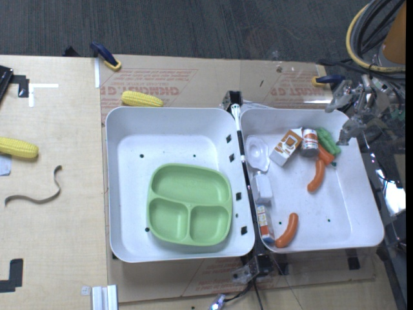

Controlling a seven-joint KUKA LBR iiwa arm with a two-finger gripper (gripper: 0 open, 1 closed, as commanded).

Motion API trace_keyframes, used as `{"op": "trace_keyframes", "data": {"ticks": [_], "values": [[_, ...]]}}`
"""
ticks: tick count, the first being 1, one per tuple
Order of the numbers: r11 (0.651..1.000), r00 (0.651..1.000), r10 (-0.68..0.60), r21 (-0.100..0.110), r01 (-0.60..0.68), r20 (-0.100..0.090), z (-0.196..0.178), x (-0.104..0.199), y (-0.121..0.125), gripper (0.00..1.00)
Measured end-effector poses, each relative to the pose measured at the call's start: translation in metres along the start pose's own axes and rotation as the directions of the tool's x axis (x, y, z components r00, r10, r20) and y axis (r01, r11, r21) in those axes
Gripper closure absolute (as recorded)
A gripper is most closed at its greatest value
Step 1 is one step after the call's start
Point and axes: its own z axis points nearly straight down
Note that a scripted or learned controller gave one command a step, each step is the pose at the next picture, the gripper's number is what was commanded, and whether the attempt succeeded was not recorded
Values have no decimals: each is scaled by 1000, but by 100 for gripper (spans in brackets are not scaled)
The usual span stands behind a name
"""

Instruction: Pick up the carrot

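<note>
The carrot (317,174), orange with a green leafy top, lies in the right bin (361,225) near its back right part, leaves pointing toward the far right corner. My gripper (348,118) hangs above the bin's back right corner, just right of the carrot's leaves and apart from the orange body. Nothing shows in its grasp.
Beside the carrot are a small can (310,141), an orange-and-white box (286,147), a clear cup (257,152), a white packet (261,189) and a sausage (287,231). The left bin (122,173) holds a green divided plate (190,205). Corn cobs (142,99) (18,148) lie outside.
</note>
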Motion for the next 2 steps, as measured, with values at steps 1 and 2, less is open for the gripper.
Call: {"op": "trace_keyframes", "data": {"ticks": [1,2], "values": [[993,993,-117,8,116,30,108,12,64,0],[952,951,-305,24,304,49,114,59,95,0]]}}
